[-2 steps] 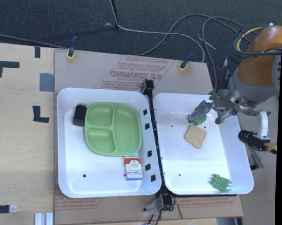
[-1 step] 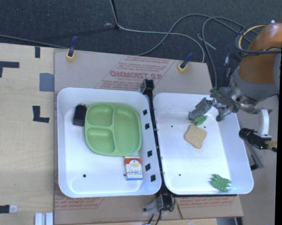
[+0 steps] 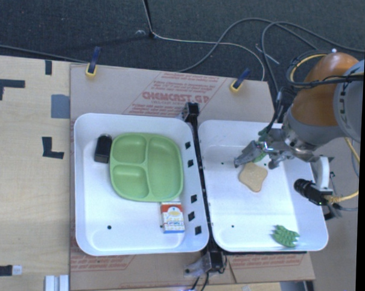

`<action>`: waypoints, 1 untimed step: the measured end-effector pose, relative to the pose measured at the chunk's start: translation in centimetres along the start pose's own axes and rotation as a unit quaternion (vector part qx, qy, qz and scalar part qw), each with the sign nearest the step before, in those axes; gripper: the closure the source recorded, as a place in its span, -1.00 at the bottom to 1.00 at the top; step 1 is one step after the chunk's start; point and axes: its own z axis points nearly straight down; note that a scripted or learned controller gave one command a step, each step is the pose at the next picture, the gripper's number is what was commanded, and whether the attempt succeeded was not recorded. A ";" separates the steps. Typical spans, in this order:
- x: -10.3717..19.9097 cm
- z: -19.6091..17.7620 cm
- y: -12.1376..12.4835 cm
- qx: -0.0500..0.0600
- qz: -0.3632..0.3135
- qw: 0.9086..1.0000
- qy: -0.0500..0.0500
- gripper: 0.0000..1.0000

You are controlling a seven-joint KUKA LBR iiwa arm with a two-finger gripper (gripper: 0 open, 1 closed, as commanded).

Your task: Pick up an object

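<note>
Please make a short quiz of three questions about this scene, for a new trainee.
1. True or false: the green plate lies in the left bin.
2. Which thing lies nearest the tool? A) the small box B) the tan slice C) the green toy
3. Fill in: the black block lies beside the plate's ____ edge in the picture.

Key: 1 true; 2 B; 3 left.
</note>
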 end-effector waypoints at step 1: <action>0.2 6.1 0.7 -0.001 0.000 1.000 0.000 -1.00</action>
